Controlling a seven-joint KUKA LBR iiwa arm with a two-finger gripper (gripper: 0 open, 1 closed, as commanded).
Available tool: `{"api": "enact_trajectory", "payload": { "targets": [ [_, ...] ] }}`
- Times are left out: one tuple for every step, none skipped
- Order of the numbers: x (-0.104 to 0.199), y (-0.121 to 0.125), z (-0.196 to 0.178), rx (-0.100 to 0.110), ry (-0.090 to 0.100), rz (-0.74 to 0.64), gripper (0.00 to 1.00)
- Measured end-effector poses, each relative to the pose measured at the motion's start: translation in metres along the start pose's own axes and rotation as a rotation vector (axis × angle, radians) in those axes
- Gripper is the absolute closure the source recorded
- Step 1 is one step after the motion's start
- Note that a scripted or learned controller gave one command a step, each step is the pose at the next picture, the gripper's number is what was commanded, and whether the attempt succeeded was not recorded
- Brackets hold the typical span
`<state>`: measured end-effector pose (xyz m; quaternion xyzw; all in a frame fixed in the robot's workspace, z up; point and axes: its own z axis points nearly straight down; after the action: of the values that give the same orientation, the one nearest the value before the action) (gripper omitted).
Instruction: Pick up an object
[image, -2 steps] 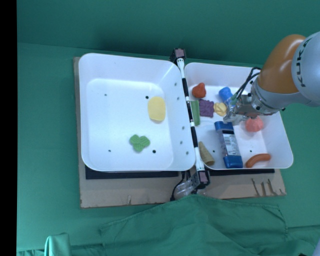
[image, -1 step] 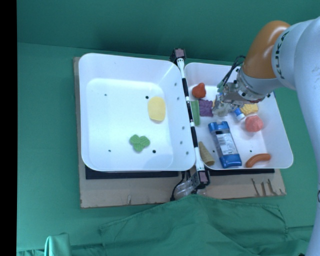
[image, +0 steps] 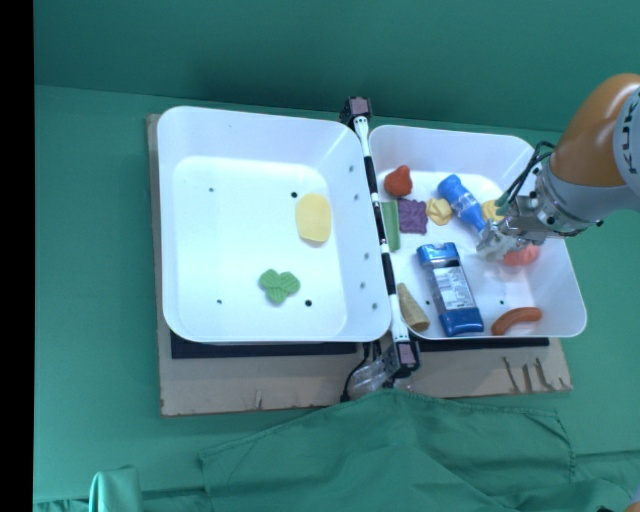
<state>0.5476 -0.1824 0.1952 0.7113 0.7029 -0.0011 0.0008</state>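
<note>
My gripper (image: 505, 240) hangs over the right side of the right bin (image: 560, 300), just above a salmon-pink object (image: 521, 257) that it partly hides. A blue bottle (image: 461, 201) lies to its left, with a yellow piece (image: 438, 211) beside that. A blue packet (image: 449, 288) lies in the bin's middle. An orange sausage shape (image: 516, 320) rests at the front right. A red piece (image: 399, 181), a purple piece (image: 411, 216), a green stick (image: 391, 226) and a tan cone (image: 411, 307) sit along the bin's left wall.
The left bin (image: 190, 200) contains a yellow oval (image: 313, 217) and a green leafy piece (image: 280, 285). Black clamps (image: 356, 108) join the bins along the middle seam. Green cloth (image: 400, 450) is bunched in front of the bench.
</note>
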Motion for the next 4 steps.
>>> {"api": "enact_trajectory", "payload": {
  "targets": [
    [-0.002, -0.018, -0.019, -0.002, 0.002, -0.007, 1.0],
    [-0.006, -0.034, 0.011, -0.017, -0.002, -0.007, 1.0],
    [-0.007, -0.034, 0.011, -0.017, -0.003, -0.008, 0.0],
    [-0.006, -0.039, -0.085, -0.014, -0.004, -0.009, 0.0]
  ]
}}
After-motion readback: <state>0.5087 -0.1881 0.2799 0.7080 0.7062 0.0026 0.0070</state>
